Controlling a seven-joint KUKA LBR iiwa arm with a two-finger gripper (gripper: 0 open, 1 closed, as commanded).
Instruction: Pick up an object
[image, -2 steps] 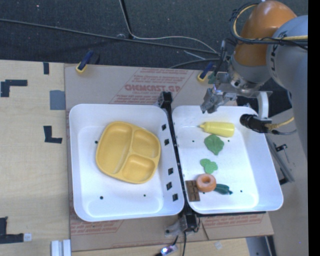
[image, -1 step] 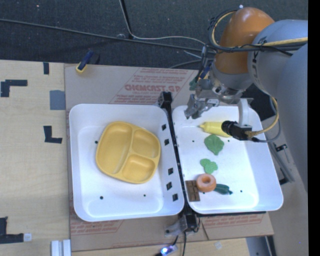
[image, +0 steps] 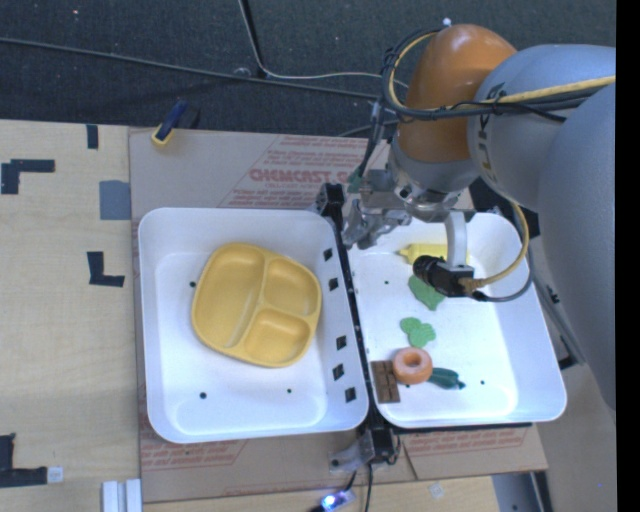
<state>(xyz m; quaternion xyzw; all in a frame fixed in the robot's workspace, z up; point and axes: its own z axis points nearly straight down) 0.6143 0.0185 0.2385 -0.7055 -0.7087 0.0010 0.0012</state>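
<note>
arm: comes in from the right, grey with an orange band, wrist hanging over the top of the right bin
gripper: sits low at the top left corner of the right bin, right against the divider between the bins
jaws: can't tell if open or closed, the wrist hardware hides them from this angle; nothing visibly held
left bin: white, holds one thing
yellow plate: three compartments, lies flat in the middle of the left bin, well apart from the gripper
right bin: white, holds the small items
yellow piece: upper part of the right bin, just beside the gripper, partly under the black cable fitting
green leaf shape: just below the yellow piece
second green piece: mid bin, near the leaf shape
orange ring: lower middle of the right bin, just below the second green piece
teal piece: touching the ring's right side
brown block: at the left wall of the right bin, just beside the ring
</note>
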